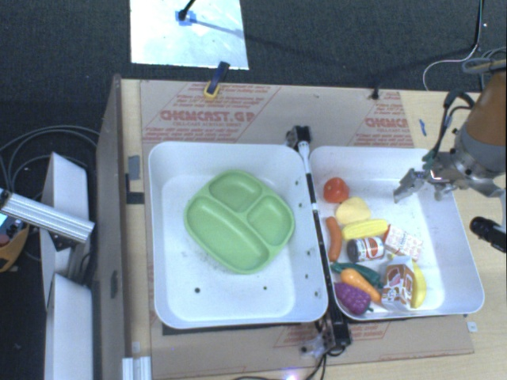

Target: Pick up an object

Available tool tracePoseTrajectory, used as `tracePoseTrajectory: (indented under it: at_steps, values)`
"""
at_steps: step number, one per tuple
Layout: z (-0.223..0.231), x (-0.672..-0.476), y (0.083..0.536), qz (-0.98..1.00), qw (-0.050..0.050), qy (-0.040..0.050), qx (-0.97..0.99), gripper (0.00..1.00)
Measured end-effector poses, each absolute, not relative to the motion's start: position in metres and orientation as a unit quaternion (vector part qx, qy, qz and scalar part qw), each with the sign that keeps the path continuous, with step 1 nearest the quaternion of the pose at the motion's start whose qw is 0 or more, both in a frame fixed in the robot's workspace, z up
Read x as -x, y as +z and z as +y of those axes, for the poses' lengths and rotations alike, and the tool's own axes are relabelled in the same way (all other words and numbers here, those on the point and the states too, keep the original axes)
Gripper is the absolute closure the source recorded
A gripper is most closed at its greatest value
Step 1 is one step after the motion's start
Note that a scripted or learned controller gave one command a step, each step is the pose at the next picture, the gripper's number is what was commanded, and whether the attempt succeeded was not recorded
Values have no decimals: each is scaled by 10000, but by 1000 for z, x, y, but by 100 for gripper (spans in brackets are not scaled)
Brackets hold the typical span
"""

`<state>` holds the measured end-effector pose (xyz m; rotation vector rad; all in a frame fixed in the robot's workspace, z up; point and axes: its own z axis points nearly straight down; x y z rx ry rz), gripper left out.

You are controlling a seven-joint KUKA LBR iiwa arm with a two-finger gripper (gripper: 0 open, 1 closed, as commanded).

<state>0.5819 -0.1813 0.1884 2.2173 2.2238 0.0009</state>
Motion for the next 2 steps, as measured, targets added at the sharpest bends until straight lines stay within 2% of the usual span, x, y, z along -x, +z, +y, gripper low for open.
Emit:
tracePoseTrajectory:
  at_steps: [1, 2]
  values:
    - [-93, -510, 92, 7074, 16, 6, -7068, 0]
    - [-91, -510, 101, 7077, 8, 11, -7065, 100]
